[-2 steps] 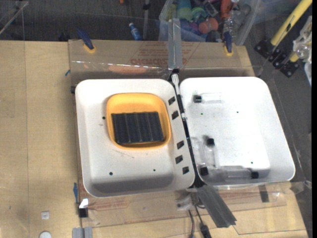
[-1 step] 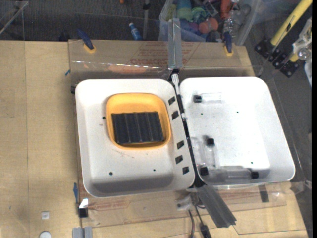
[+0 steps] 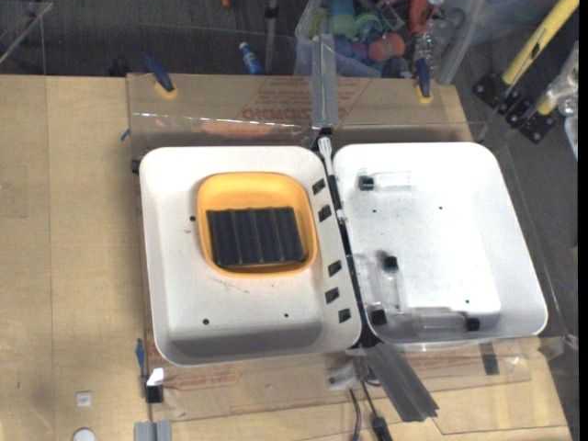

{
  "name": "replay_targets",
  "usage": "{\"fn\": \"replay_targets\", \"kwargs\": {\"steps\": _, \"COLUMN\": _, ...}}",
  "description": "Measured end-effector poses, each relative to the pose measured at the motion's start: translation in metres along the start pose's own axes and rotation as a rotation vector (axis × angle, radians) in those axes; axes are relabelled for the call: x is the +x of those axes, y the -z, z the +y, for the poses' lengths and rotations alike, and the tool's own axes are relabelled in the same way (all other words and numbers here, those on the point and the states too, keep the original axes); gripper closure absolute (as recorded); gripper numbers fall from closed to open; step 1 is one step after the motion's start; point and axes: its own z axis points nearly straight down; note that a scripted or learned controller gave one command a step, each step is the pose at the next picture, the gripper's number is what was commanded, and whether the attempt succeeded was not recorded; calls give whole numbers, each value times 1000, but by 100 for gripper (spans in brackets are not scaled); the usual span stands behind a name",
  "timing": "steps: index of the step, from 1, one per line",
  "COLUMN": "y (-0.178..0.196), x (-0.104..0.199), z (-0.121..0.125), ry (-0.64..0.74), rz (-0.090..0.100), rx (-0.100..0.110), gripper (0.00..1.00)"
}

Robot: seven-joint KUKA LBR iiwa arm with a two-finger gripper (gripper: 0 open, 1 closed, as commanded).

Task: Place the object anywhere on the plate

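Plate (image 3: pixel 258 191): orange, in the left bin (image 3: pixel 170 246).
Object (image 3: pixel 254 236): dark ribbed slab, lying on the plate.
Writing: none legible.

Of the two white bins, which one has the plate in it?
The left bin. It holds the orange plate, with a dark ribbed block lying on it. The right bin holds just small clear items with black caps.
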Motion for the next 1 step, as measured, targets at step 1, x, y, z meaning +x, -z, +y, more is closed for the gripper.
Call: {"fn": "replay_targets", "kwargs": {"steps": 1, "y": 0, "x": 0, "z": 0, "ry": 393, "rz": -1, "rx": -2, "gripper": 100}}
